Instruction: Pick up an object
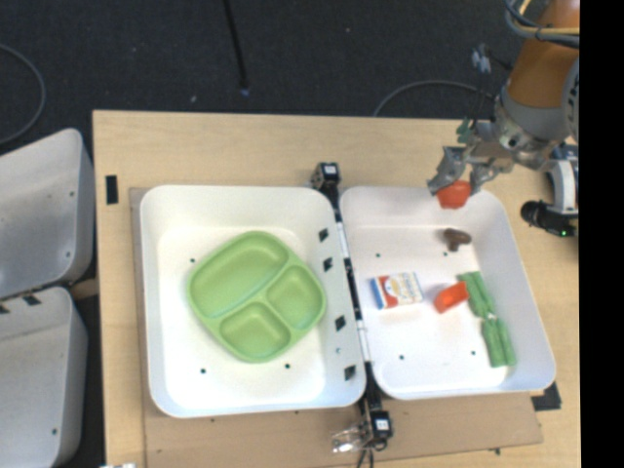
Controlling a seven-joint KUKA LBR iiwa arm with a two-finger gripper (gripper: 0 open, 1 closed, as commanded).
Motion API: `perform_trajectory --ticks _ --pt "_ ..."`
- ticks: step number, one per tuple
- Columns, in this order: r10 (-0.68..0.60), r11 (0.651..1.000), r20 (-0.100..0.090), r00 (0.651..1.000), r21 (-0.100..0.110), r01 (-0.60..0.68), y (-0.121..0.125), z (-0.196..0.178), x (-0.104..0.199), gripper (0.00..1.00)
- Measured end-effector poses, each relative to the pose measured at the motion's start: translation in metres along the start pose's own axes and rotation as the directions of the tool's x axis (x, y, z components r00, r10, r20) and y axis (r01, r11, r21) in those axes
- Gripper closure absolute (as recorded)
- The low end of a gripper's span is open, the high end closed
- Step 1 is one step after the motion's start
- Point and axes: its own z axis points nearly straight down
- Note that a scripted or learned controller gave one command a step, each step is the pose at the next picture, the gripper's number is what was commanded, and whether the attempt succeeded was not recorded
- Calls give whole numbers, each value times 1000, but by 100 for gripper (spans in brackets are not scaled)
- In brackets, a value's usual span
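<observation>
1. You had the gripper (455,189) over the right bin's (526,359) far rim, jaws clenched on a small orange-red piece (453,197).
2. Your brown lump (455,239), card (395,289), orange block (449,297) and green strips (486,317) crowded the right bin's middle and right side.
3. The left bin (166,378) held a green divided plate (255,294), with bare floor along its edges.

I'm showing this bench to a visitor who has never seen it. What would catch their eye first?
Probably the light green divided plastic plate lying alone in the left white bin. Next, the grey two-finger gripper over the far edge of the right white bin, with a small orange-red object between its fingers. Below it lie a small blue-and-white card, an orange piece and green sticks.
</observation>
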Motion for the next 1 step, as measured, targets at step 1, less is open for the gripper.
perform_trajectory --ticks 1 --pt "0 1000 -1 1000 2 0 -6 -4 47 100"
